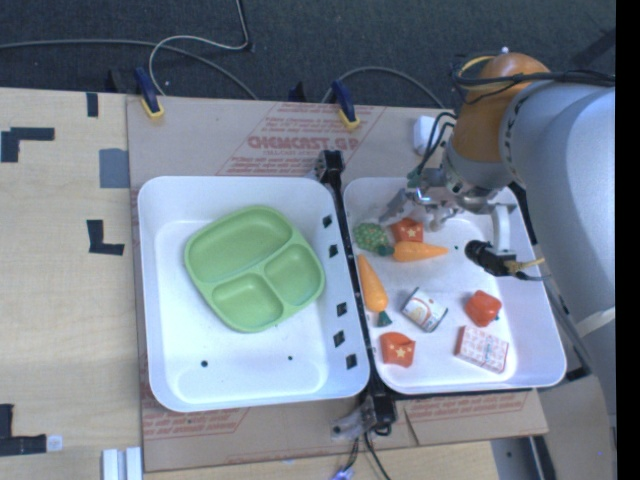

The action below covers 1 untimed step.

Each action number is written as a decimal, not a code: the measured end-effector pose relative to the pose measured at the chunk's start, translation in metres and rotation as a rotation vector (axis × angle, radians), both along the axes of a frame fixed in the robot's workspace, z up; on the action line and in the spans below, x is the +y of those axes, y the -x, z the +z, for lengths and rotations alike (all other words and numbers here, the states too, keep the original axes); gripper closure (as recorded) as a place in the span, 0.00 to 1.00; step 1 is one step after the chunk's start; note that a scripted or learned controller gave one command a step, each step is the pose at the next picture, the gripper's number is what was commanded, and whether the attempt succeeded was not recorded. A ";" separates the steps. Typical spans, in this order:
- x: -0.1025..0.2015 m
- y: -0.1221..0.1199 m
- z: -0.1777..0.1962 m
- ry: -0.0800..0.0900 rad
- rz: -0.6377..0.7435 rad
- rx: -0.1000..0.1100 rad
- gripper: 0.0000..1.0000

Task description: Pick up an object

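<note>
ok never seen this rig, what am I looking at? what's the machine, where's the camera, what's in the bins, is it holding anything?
One fixed camera looks down at a slant. The grey robot arm with the orange band reaches in from the right; its gripper hangs over the right bin, above a small red toy. Nothing shows between its fingers. That bin also holds two toy carrots, a green vegetable, a small can, a pink packet and more red pieces. The left bin holds a green divided plate.
</note>
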State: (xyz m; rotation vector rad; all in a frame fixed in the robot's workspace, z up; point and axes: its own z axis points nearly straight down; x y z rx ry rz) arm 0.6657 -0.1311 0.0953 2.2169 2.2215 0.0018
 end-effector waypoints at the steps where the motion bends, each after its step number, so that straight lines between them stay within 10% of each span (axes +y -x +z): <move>1: 0.001 -0.002 0.013 0.000 0.001 -0.004 1.00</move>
